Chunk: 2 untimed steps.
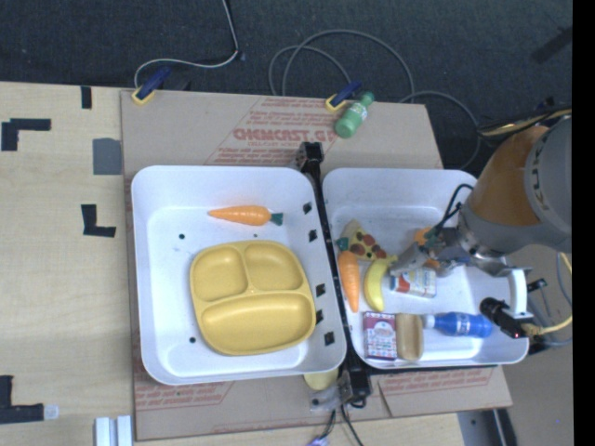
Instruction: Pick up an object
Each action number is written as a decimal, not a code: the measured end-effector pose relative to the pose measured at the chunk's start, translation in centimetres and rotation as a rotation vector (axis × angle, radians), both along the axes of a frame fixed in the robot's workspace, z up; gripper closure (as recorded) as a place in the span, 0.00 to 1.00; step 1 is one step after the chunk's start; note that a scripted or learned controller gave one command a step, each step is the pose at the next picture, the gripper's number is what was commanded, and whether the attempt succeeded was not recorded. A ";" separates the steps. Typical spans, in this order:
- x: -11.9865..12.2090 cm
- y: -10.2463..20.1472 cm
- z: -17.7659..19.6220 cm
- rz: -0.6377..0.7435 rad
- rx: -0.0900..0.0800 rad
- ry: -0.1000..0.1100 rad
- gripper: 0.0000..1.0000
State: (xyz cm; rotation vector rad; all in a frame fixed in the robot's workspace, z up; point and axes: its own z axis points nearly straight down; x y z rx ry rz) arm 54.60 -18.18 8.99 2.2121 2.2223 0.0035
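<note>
Nothing looks picked yet. The likeliest target, a small white packet with red print [414,283], lies flat on the floor of the right bin [390,186], with the gripper [420,260] low over it at about its 12 o'clock edge. I cannot tell how the hand is set or whether it has hold of anything, so closing on an object and lifting it both seem to remain.

Around the packet: a yellow banana [374,284] just at its 9 o'clock, a second carrot [350,280] beyond that, a blue bottle [462,324] at 4 o'clock, and a red card [379,334] with a tan roll [409,336] touching it at 6 to 7 o'clock.

The left bin [153,189] holds a yellow divided plate [251,297] and, at the plate's 12 o'clock, an orange carrot [241,216] lying apart from it.
</note>
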 end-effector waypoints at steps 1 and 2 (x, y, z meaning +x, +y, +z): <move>6.7 1.0 0.1 0.000 0.000 -0.003 0.00; 12.2 5.6 -0.1 0.001 -0.001 -0.005 0.00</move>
